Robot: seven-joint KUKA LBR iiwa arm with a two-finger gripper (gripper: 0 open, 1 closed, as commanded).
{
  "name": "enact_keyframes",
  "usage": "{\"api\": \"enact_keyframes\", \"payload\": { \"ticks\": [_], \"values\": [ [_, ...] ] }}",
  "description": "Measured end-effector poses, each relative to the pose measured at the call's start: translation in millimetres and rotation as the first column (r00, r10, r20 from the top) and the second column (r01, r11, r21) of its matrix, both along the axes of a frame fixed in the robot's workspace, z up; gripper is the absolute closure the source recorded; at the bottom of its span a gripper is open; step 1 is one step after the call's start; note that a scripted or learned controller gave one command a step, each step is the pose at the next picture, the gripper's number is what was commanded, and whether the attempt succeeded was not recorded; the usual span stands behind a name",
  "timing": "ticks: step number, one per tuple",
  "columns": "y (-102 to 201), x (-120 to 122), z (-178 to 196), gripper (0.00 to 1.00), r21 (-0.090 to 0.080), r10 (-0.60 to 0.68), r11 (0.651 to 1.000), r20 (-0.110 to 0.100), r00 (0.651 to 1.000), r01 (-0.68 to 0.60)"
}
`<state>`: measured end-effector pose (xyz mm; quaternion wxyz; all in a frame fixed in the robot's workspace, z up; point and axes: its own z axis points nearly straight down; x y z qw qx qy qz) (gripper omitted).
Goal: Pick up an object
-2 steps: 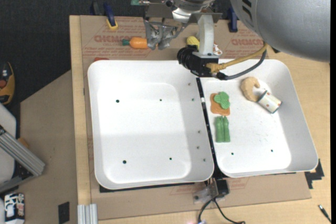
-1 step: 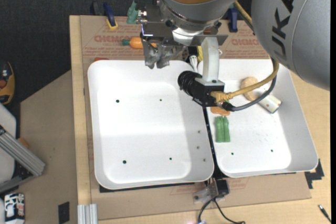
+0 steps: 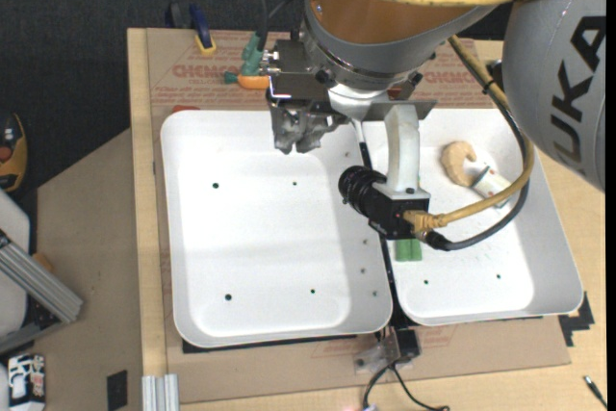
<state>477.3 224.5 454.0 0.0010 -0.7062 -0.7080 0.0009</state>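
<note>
1. Camera view: the grey arm, with its orange band, reaches in from the upper right with the wrist pointing down. The gripper hangs over the far right corner of the left bin.
2. Whether the gripper is open or closed cannot be told.
3. A tan curved object lies in the right bin, well apart from the gripper. A green block sits by that bin's left wall.

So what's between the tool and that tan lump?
Camera view shows no loose item between tool and tan lump: just white floor and the bins' meeting rims.
</note>
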Motion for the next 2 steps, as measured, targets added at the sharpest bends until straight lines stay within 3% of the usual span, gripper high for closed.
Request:
{"api": "enact_keyframes", "payload": {
  "ticks": [1, 2],
  "values": [
    [1, 2, 10, 1.00, 0.000, 0.001, 1.000, 0.003, 1.000, -0.001],
    [-123, 2, 4, 1.00, -0.003, -0.016, 1.000, 0.000, 1.000, 0.016]
  ]
}}
